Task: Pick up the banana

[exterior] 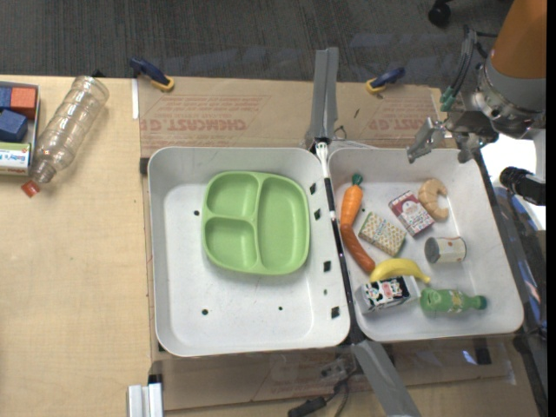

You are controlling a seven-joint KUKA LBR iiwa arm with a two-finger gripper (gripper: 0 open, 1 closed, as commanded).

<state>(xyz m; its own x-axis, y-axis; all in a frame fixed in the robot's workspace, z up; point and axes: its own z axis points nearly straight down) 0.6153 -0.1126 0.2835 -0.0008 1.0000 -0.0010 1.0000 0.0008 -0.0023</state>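
Observation:
The yellow banana [398,270] lies in the right bin [502,259], near its front, resting against a small black-and-white carton [387,294]. My gripper [441,148] hangs over the far rim of that bin, well behind the banana and apart from it. Its fingers are spread open with nothing between them. The grey arm with its orange band rises out of the top right corner.
Around the banana lie a red chili [356,248], a carrot [350,205], a cracker [382,233], a small can [445,250] and a green bottle [452,301]. A croissant [434,198] and a red packet [411,213] lie further back. The left bin holds a green divided plate [256,222].

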